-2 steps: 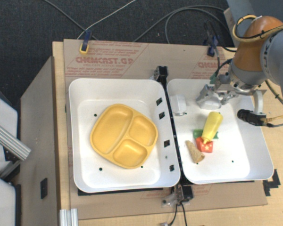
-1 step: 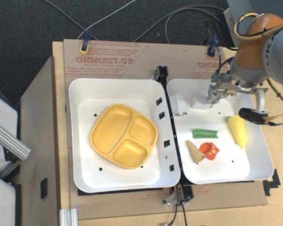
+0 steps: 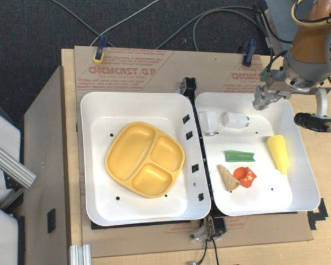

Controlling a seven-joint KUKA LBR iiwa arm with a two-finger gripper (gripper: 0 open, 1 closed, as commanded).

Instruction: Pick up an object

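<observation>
From above, the gripper [image 3: 263,99] hangs over the right bin's [image 3: 306,197] far right corner, just at the rim; whether it is released or clenched I cannot tell, and nothing shows in its grasp. In that bin a white block [image 3: 235,120] lies near the far edge, a green piece [image 3: 239,156] at the middle, a red piece [image 3: 245,175] touching a tan wedge [image 3: 228,178], and a corn cob [image 3: 278,153] toward the right wall. Open floor lies around each. The left bin [image 3: 94,203] holds a yellow tray [image 3: 145,159], possibly tilted.

Tray [image 3: 145,159] in left bin [image 3: 94,148]
</observation>
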